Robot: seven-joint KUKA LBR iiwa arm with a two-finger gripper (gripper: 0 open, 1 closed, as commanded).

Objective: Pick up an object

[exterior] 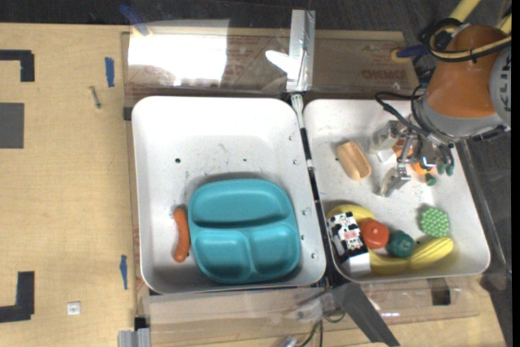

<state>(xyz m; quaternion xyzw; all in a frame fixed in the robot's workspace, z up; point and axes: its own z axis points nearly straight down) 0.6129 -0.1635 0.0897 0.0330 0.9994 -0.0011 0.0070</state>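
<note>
My gripper (396,173) hangs low over the upper middle of the right bin (341,122), under the orange wrist band. A tan bread-like piece (353,160) lies just to its left, apart from it. A small orange and green toy (429,168) sits close against the gripper's right side. Along the bin's front lie a black and white box (347,236), a red tomato (375,235), a teal piece (400,243), a yellow banana (431,250) and a bumpy green ball (435,220). I see nothing clearly held.
The left bin (211,134) holds a teal divided plate (244,230) with an orange sausage-shaped toy (180,234) by its left edge. A metal divider (301,53) and clear sheet stand behind the bins. Cables hang around the wrist at the right.
</note>
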